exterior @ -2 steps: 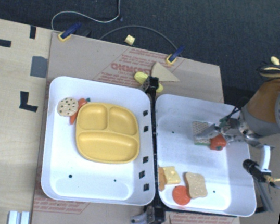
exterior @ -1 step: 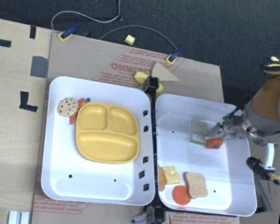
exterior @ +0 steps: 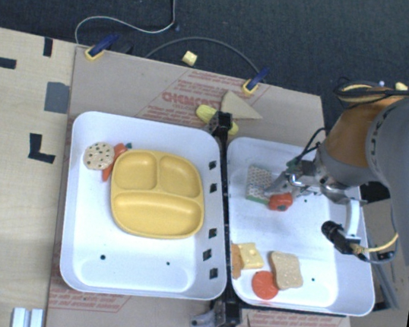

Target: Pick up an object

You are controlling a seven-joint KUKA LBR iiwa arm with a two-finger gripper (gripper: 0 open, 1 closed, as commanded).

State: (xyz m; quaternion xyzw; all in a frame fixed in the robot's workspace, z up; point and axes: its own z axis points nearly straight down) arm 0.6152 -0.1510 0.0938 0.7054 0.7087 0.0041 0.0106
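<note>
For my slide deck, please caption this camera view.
Gripper low over a red toy in the right bin; yellow plate in the left bin.

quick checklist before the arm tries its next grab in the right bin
1. Tool above the right bin: ok.
2. Target close: small red-and-green piece sits just below the tool: ok.
3. Anything held between the tool's tips: cannot tell.
4. Neighbour clearance: grey mesh piece lies right beside the target: not ok.
5. Other items, bread slice and red disc, lie apart near the front wall: ok.
</note>
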